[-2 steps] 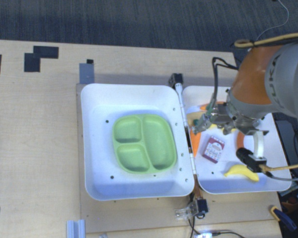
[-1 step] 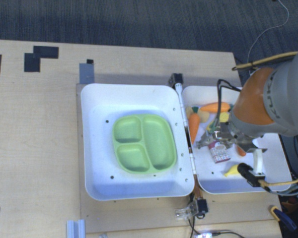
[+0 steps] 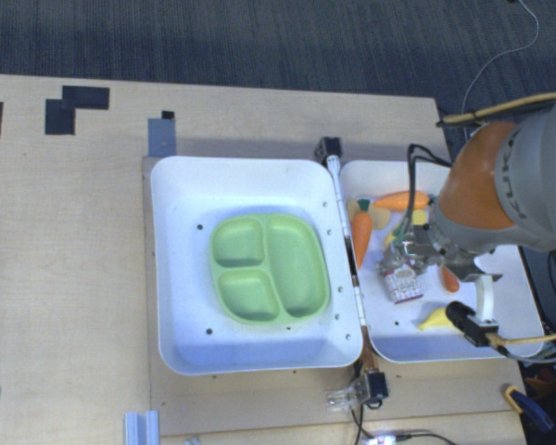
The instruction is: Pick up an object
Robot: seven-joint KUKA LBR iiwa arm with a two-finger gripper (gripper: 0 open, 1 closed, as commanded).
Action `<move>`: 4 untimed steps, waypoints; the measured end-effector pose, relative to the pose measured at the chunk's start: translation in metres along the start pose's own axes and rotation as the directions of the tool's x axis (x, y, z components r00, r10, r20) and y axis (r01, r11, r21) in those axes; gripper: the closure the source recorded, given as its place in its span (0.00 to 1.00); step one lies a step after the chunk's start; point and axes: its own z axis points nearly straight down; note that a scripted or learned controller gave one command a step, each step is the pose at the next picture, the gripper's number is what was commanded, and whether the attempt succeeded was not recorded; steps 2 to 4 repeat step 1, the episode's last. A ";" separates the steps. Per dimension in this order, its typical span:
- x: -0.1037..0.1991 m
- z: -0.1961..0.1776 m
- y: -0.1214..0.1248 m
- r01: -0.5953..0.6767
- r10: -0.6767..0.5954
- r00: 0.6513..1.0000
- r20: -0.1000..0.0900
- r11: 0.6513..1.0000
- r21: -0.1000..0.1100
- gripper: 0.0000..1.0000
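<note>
My gripper (image 3: 400, 260) is down in the right bin (image 3: 514, 276), under the grey arm with its orange band. It sits right over a small pink and white packet (image 3: 407, 290), touching or nearly touching its top. An orange carrot (image 3: 361, 236) lies to its left by the bin wall. A second orange piece (image 3: 403, 199) lies behind it. To the front right lies a yellow piece (image 3: 435, 320), with a small red piece (image 3: 451, 284) beyond it beside the arm.
The left bin (image 3: 181, 248) holds a green divided plate (image 3: 269, 267). A raised ridge (image 3: 346, 248) separates the two bins. The arm covers much of the right bin's back right. Black cables (image 3: 482, 332) trail along that bin's front right corner.
</note>
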 end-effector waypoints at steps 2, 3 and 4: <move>0.055 -0.081 -0.036 -0.002 0.002 1.000 -0.001 1.000 0.001 1.00; 0.055 -0.081 -0.036 -0.002 0.002 1.000 -0.001 1.000 0.001 1.00; 0.055 -0.081 -0.036 -0.002 0.002 1.000 -0.001 1.000 0.001 1.00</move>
